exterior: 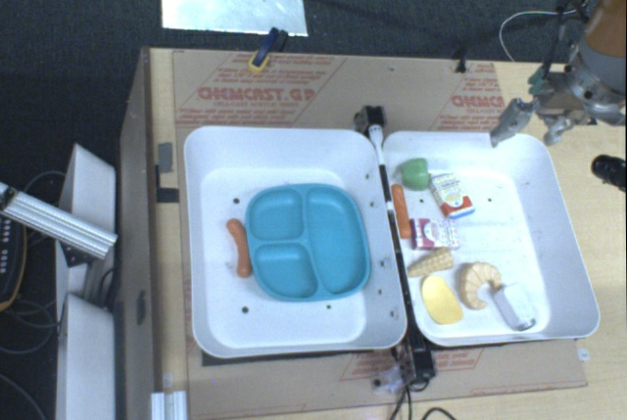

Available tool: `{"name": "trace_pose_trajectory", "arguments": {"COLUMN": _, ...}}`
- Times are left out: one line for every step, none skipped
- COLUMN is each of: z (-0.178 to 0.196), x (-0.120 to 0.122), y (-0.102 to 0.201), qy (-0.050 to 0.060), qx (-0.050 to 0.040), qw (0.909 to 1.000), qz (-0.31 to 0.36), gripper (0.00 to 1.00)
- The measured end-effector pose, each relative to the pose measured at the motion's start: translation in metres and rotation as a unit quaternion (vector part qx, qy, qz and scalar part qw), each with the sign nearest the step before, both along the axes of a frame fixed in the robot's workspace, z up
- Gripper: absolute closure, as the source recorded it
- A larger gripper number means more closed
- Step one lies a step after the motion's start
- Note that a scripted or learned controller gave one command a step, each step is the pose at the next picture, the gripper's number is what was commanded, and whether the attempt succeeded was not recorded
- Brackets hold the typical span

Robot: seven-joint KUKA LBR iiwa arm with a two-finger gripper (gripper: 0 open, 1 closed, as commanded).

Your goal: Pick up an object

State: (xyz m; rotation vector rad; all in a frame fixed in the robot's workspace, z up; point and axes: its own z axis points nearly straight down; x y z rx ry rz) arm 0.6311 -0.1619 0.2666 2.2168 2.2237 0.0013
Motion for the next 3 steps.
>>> {"name": "trace_pose_trajectory", "arguments": {"z": -0.089, "x": -0.015, "y": 0.027, "qy": 0.001, "qx": 0.0006, "qw": 1.0, "qz": 0.001, "gripper": 0.0}}
{"name": "trace_pose_trajectory", "arguments": {"z": -0.177, "x": 0.019, "y": 0.078, "qy": -0.005, "qx": -0.0011, "qw": 1.0, "qz": 0.0, "gripper": 0.0}}
{"name": "trace_pose_trajectory", "arguments": {"z": -0.181, "x": -0.027, "y": 0.043, "qy": -0.001, "qx": -0.0007, "qw": 1.0, "qz": -0.001, "gripper": 0.0}}
